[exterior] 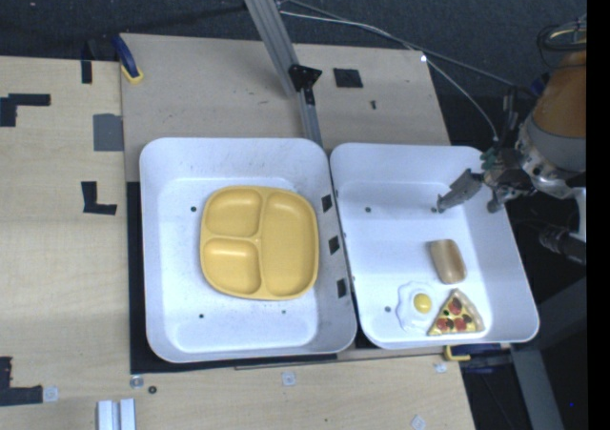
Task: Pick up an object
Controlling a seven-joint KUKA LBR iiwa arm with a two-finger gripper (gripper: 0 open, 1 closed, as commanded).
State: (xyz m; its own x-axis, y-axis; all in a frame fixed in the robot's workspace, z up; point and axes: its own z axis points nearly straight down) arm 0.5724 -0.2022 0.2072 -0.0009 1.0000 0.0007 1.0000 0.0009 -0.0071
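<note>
Camera view shows that nothing has been lifted yet: the three candidates all lie on the floor of the right bin [381,171], toward its near right corner. The toy bread roll [445,259], brown and oblong, sits by itself a little up from the other two. Just below it the toy fried egg [417,305] and the toy pizza slice [457,315] lie side by side, touching or nearly so, close to the bin's front rim.

My pincer [473,192] hangs over the upper right part of that same bin, near its right wall and well apart from the roll. Its two fingers are spread, one slanting out to the left and the other shorter on the right, and nothing lies between them. So the grasp is wholly ahead of me: I judge I must come down toward the near corner, settle over one piece and close on it. The roll looks the easiest, since it stands free of its neighbours; the egg and the slice are flat and crowded together.

The left bin [162,228] holds a yellow divided plate [258,242] lying flat in its middle, with three compartments. Both bins rest side by side on the wooden bench [57,256].
</note>
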